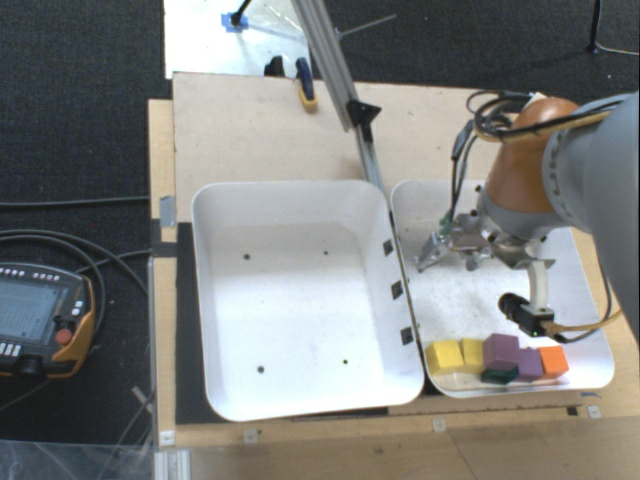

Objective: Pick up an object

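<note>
Two shallow white bins are shown on the counter point(250, 128); the left bin point(215, 218) and the right bin point(590, 373). Blocks are clustered at the right bin's near edge: yellow block point(445, 356), purple block point(502, 348), orange block point(553, 360). The tool point(462, 240) is poised above bare floor, well apart from them; whether it is apart or together cannot be told. A descent centred over one outlying block is advised. No legible writing is seen.

Surfaces and finishes, bench and bins

Both bins, left point(300, 298) and right point(590, 368), are seen as smooth white plastic with a soft sheen. The bench top point(250, 128) appears as matt, pale board. The blocks point(497, 358) look matt, foam-like. The arm's orange band point(525, 163) is glossy; its grey shell point(600, 158) is satin.
</note>
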Robot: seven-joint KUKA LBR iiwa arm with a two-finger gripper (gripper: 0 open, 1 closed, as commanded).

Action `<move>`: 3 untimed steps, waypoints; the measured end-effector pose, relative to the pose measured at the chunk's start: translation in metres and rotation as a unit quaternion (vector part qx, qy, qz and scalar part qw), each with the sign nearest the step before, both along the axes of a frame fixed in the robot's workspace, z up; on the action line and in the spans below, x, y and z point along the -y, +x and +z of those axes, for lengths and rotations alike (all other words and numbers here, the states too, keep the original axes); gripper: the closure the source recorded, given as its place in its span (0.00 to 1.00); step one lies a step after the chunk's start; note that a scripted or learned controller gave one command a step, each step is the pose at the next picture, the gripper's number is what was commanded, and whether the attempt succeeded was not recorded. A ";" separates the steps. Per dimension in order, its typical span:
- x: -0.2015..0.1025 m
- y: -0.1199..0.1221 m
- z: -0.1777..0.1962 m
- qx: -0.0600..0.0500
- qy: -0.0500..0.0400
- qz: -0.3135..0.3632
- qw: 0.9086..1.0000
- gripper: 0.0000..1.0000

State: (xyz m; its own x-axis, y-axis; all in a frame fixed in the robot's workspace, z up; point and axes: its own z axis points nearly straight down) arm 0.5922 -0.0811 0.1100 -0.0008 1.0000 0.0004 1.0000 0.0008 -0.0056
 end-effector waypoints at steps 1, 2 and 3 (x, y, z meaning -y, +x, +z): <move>0.000 0.003 0.016 0.005 -0.001 0.001 1.000 1.00; -0.051 -0.066 0.084 0.005 0.001 0.004 1.000 1.00; -0.007 -0.013 0.081 0.006 -0.002 -0.001 1.000 1.00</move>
